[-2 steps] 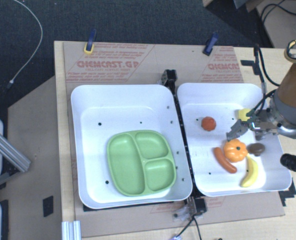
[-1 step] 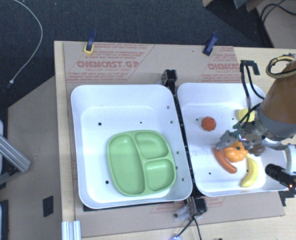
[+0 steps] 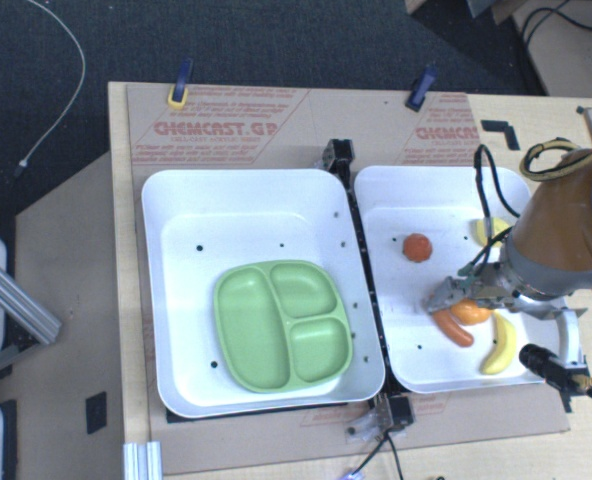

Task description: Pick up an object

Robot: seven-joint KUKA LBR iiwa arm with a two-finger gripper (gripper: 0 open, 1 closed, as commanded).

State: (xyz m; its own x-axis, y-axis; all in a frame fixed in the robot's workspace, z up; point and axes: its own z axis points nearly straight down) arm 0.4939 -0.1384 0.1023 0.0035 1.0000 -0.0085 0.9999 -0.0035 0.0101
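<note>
As seen from above at a slant: two shallow, glossy white bins with rounded corners, left bin (image 3: 181,268) and right bin (image 3: 396,318), side by side on a brown board (image 3: 296,143). Left bin: smooth pale-green plate (image 3: 281,323), three compartments. Right bin, far part: small red-orange ball (image 3: 417,248). Near part: rounded orange piece (image 3: 473,314) touching an oblong orange-red piece (image 3: 455,331); curved yellow banana (image 3: 500,346) just right. Grey arm (image 3: 566,233) low over the right bin; gripper (image 3: 454,296) at the rounded orange piece, contact and grip state not discernible. Red print on board: "CHEMCAST G.P".
</note>
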